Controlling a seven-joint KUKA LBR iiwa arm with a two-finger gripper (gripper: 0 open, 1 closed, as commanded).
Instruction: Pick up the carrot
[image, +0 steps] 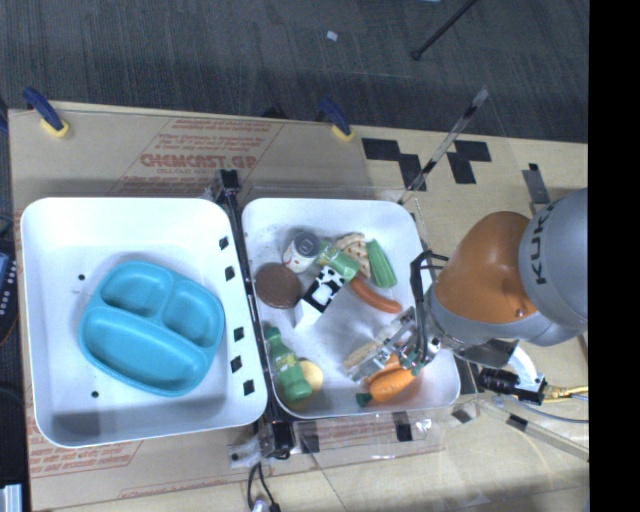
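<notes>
The carrot (392, 383) is orange with a small green top and lies near the front right corner of the right bin (330, 212). My gripper (402, 352) hangs at the end of the grey and orange arm. It sits directly over the carrot's upper edge, low in the bin. Its metal parts overlap the carrot's far side, and I cannot make out whether anything is clamped in it.
Around it in the right bin lie a red sausage (375, 297), a green vegetable (380, 262), a black-and-white bottle (324, 287), a brown disc (278, 285), a grey can (303, 245), a green bottle (286, 366) and a yellow fruit (313, 375). The left bin holds a blue divided plate (150, 325).
</notes>
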